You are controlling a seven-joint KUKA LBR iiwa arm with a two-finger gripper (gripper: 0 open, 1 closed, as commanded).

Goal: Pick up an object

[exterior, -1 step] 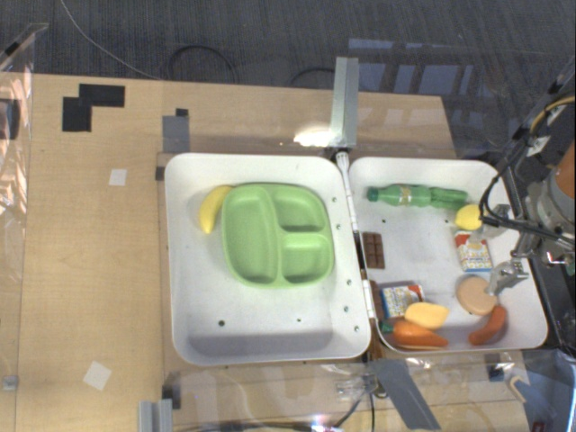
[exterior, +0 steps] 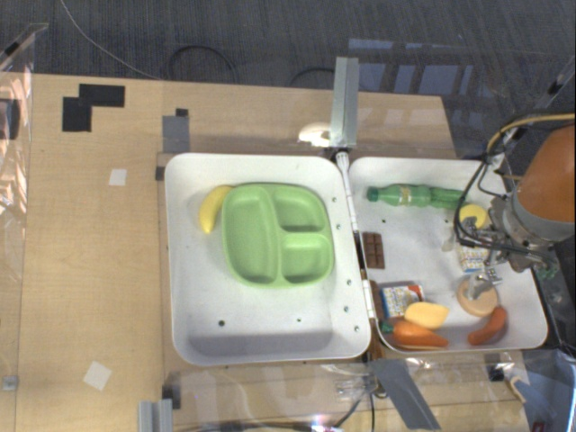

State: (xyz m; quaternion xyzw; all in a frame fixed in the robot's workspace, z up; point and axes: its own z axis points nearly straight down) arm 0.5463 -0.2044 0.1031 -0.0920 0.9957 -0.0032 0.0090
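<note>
From my seat the wooden counter (exterior: 81,268) runs bare on the left, with two black patches near its far corner. Next comes the left bin (exterior: 193,331): a green divided plate (exterior: 274,234) sits in its far half, and a banana (exterior: 212,207) lies touching the plate's left edge.

Past the shared rim I see the right bin (exterior: 535,331), which is crowded. A brown chocolate bar (exterior: 373,250) lies just beside the divider. A green bottle (exterior: 416,196) lies on its side along the far wall. Near the front wall a small printed box (exterior: 400,297) sits with a yellow lemon-like piece (exterior: 427,314) against it and an orange carrot (exterior: 419,336) just below — all three are touching or nearly so.

Further right, a yellow ball (exterior: 472,215) sits under the arm's cables, and a red sausage (exterior: 488,328) lies near the front corner. The claw (exterior: 481,284) hangs low over a tan round disc (exterior: 477,300), between the ball and the sausage, with a small printed packet (exterior: 472,259) just behind it. I cannot tell how wide the claw stands — the wrist hides it.
</note>
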